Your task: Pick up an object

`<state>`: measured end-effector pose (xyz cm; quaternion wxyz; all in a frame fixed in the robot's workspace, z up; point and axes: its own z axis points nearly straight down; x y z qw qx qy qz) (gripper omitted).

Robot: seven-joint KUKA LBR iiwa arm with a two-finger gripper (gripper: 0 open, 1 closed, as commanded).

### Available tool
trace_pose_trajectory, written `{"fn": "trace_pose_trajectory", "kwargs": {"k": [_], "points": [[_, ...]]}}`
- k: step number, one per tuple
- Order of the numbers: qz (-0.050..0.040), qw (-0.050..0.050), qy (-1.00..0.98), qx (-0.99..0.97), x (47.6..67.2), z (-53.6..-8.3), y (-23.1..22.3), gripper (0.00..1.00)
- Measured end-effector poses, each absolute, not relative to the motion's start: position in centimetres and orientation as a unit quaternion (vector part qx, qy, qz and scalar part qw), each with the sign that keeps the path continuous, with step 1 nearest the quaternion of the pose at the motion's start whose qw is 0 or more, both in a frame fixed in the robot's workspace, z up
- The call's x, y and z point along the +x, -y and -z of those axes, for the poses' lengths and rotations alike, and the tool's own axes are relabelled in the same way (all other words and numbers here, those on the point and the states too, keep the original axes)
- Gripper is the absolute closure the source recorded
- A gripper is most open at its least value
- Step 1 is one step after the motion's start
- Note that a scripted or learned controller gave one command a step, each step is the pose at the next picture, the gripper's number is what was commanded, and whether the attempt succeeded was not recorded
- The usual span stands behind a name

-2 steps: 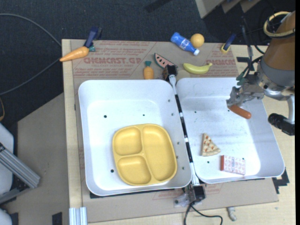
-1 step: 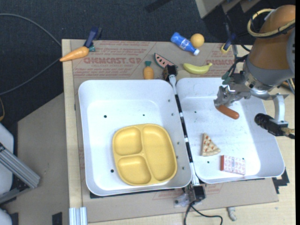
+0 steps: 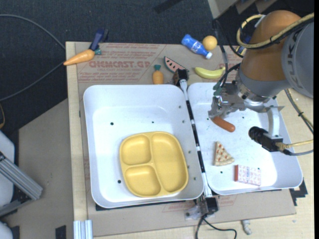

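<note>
Two shallow white plastic bins sit side by side on the table (image 3: 55,148), a pale board surface with red print along its top edge.

Left bin (image 3: 99,108): smooth, glossy, rounded corners. It holds a yellow plastic tray (image 3: 152,163) with three moulded compartments, lying in the lower centre of the frame.

Right bin (image 3: 289,171): holds a toy sausage (image 3: 223,124), a short orange-red cylinder with rounded ends, lying at a slant in the bin's upper left part. Below it lies a pizza slice (image 3: 223,155), triangular with a mottled top. Lower right of that is a flat rectangular wafer (image 3: 247,175), pink and white with a grid texture.

The gripper (image 3: 218,108) hangs over the upper left of the right bin, its metal tip just above the sausage's left end. Cannot tell how wide its fingers stand or whether they touch the sausage.

Outside the bins, along the top of the frame: a carrot (image 3: 79,58), a curved yellow banana (image 3: 209,72), a blue bottle (image 3: 195,46), a watermelon slice (image 3: 172,63).
</note>
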<state>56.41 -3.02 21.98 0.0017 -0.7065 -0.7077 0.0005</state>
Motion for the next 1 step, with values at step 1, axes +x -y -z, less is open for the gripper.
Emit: {"fn": "trace_pose_trajectory", "kwargs": {"k": [1], "points": [[0.0008,-0.001,0.708,-0.707,56.47,-23.50,-0.93,1.00]]}}
